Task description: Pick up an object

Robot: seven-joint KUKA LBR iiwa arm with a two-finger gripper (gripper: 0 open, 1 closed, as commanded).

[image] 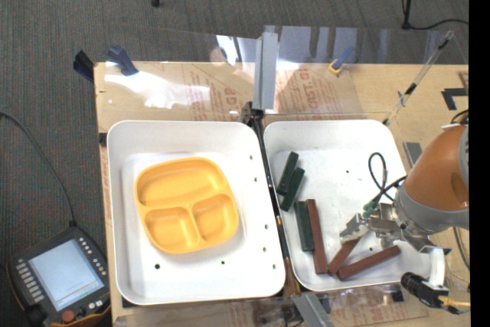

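Observation:
The right bin (337,142) holds several flat bars. Two dark green bars (289,178) lie near its left wall, with a third green bar (305,227) below them. Beside that one lies a brown bar (316,237). Two more brown bars (343,255) (370,262) lie at a slant near the front wall. My gripper (358,229) hangs low over the upper ends of those two slanted brown bars, reaching in from the right under the orange wrist band (440,180). Nothing visibly hangs from it.
A yellow divided plate (186,204) rests in the left bin (122,142). A black cable loop (377,165) hangs over the right bin's right side. A metal post (266,73) stands behind the bins. A teach pendant (55,277) lies on the floor at lower left.

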